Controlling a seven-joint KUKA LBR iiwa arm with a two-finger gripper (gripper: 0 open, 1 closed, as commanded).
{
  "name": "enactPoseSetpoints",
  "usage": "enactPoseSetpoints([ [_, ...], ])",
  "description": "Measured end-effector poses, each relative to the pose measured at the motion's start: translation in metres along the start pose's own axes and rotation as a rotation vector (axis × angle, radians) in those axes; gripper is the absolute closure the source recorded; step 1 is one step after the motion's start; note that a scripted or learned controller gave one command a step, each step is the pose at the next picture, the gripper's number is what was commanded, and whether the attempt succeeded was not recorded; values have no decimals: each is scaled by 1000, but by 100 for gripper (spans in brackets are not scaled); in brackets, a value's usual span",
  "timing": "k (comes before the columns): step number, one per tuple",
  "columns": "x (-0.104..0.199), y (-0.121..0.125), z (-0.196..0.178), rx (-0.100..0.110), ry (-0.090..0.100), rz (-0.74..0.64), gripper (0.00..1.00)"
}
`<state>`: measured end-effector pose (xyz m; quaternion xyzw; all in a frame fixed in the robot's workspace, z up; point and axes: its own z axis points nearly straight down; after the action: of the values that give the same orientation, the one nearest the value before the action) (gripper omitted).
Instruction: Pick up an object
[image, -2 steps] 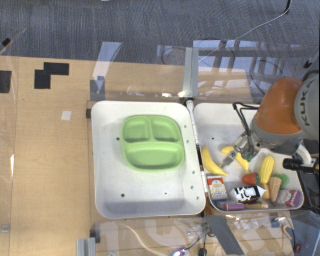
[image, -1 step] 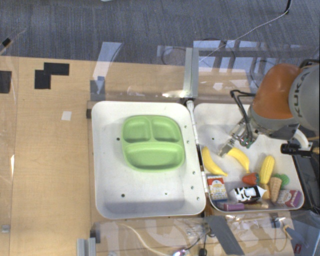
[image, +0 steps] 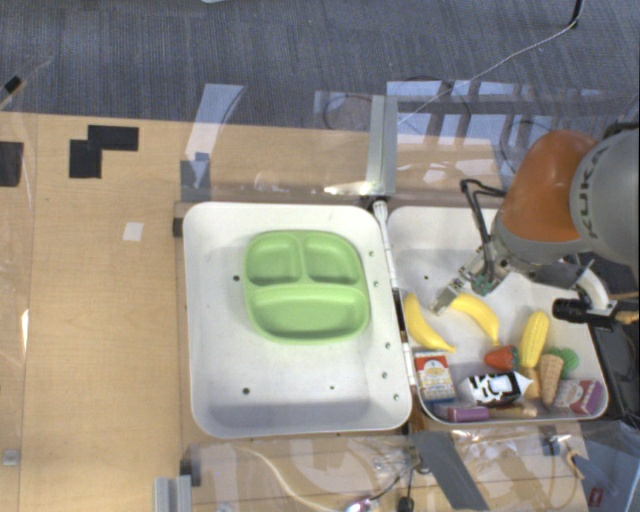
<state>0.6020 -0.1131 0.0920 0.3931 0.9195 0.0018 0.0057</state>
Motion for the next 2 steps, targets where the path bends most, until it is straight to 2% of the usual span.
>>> enactPoseSetpoints([
  [1, 4, 56, -96, 0, 2, -6, 0],
  [2, 0, -55, -39, 5, 5, 147, 0],
])
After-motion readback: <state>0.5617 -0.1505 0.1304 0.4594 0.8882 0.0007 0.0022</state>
